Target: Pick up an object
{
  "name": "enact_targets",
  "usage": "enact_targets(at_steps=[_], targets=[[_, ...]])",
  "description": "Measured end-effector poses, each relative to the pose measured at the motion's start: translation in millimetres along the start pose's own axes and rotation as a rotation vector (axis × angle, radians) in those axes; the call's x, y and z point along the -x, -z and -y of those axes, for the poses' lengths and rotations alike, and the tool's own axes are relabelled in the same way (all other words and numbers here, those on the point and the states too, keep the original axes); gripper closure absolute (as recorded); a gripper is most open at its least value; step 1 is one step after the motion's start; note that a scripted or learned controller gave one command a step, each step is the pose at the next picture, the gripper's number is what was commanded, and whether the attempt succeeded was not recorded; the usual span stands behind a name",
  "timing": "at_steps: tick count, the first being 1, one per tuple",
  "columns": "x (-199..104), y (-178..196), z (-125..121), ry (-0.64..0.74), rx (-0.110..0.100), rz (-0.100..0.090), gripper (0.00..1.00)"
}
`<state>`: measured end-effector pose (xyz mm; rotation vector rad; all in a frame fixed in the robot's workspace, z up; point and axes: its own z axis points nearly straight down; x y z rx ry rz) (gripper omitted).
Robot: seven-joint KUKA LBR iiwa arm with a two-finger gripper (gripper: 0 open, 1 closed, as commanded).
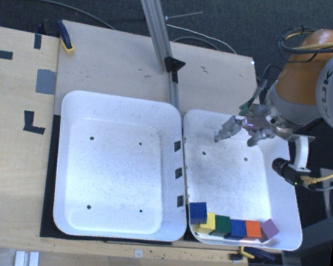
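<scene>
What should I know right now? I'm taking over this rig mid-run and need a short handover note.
Tool: open, nothing between its fingers, hanging over the far end of the right bin.
Objects: a row of blocks along the right bin's near edge: blue block, yellow block, green block, a second blue block, orange block, purple block.
Done: no pick yet; all blocks lie in the bin.
Left: bring the tool to the near edge, close on one block, lift. The blocks sit packed against the wall, so a grasp may be awkward.
</scene>
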<state>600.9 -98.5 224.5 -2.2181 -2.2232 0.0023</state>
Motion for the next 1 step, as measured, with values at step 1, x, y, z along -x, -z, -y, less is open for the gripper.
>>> enact_targets(at_steps=[1], targets=[[59.4,-123.8,22.1,-0.005,-0.009,0.000,0.00]])
